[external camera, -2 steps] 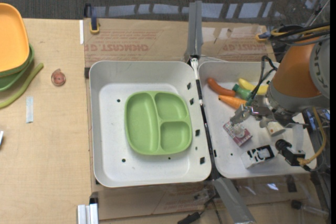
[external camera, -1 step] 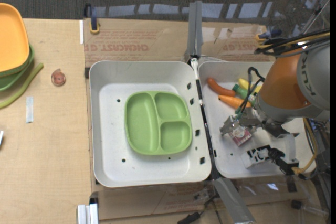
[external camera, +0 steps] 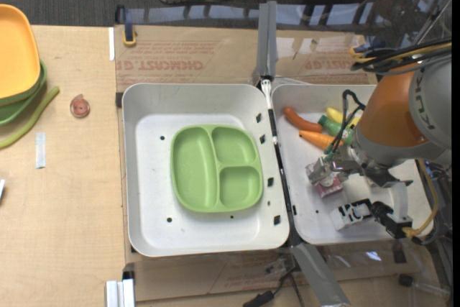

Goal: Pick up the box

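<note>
"CHEMCOST" cardboard — print mirrored

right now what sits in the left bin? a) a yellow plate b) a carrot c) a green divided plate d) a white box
c: the green divided plate lies flat in the middle of the left bin, while the carrot lies in the right bin.

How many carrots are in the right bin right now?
2: one carrot lies near the bin's upper left, a second carrot just below it, beside the yellow item. The arm covers the bin's right part, so more could be hidden.
</note>
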Available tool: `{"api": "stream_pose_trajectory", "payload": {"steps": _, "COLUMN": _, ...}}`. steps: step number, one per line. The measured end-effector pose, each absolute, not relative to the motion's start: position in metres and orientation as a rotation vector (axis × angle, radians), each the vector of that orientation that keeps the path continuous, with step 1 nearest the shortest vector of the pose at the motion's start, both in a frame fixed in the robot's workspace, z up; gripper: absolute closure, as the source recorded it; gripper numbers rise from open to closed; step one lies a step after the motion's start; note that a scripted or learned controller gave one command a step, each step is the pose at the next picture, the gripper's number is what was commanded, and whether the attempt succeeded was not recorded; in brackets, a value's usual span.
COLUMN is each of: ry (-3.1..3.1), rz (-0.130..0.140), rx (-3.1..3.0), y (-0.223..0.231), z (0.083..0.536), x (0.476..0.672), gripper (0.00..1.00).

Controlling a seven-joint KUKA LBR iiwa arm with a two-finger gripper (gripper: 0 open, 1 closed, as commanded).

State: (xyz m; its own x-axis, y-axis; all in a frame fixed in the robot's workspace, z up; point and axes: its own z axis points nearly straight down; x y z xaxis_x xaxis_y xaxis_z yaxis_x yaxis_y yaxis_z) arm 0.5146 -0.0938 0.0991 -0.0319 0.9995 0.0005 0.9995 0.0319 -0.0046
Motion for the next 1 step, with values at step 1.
{"api": "stream_pose_trajectory", "payload": {"steps": 1, "ry": -2.315, "rz": 0.004, "rx": -2.124, "y": -0.0531, "z": 0.1907, "x": 0.5541, "gripper": 1.0}}
